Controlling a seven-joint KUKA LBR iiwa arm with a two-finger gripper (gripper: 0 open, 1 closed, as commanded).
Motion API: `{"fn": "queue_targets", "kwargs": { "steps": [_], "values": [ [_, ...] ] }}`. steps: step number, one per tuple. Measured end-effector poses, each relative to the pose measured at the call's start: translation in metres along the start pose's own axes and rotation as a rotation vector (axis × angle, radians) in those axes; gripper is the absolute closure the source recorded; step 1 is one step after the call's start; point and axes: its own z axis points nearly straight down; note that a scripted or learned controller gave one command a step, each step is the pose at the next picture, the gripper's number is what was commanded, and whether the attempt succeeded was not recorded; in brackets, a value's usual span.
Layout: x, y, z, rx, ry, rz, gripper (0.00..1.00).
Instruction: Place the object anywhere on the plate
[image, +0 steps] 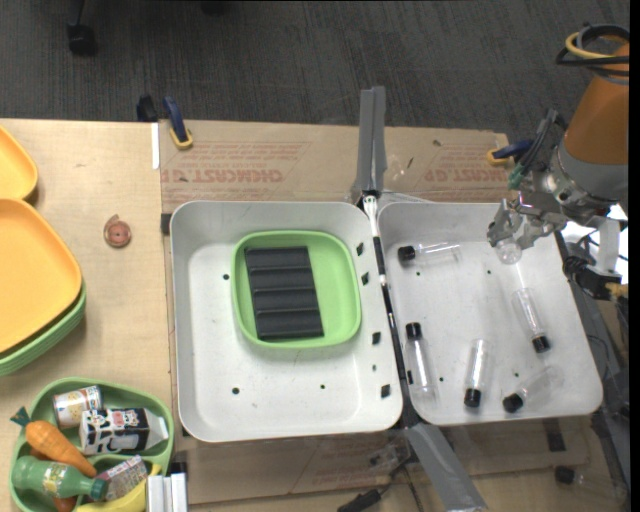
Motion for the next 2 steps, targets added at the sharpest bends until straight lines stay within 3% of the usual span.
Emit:
{"fn": "queue_targets", "kwargs": {
  "steps": [1,2],
  "values": [
    [0.000,0.000,0.000,0.000,0.000,0.000,0.00],
    [-0.045,0.032,0.000,-0.001,0.000,0.005,0.00]
  ]
}}
